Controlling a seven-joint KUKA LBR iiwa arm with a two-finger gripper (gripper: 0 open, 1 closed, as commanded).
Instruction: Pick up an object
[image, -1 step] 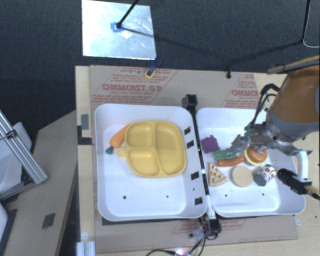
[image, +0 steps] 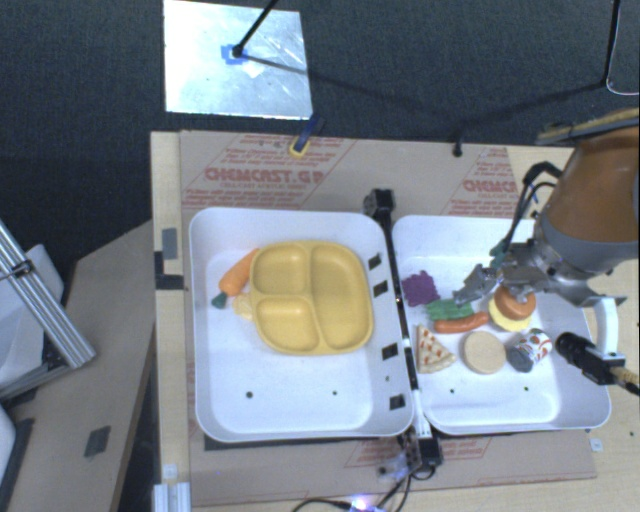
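Note:
The right bin holds several toy foods: purple grapes, a red and green chilli, a pizza slice, a tan round biscuit, a burger-like piece and a small grey and red cup. My gripper hangs over the bin's upper middle, just above the chilli and left of the burger piece. Nothing shows between its fingers.
The left bin holds a yellow divided plate with a toy carrot at its left edge. The arm's grey and orange body covers the right bin's far right corner. A divider with black clips runs between the bins.

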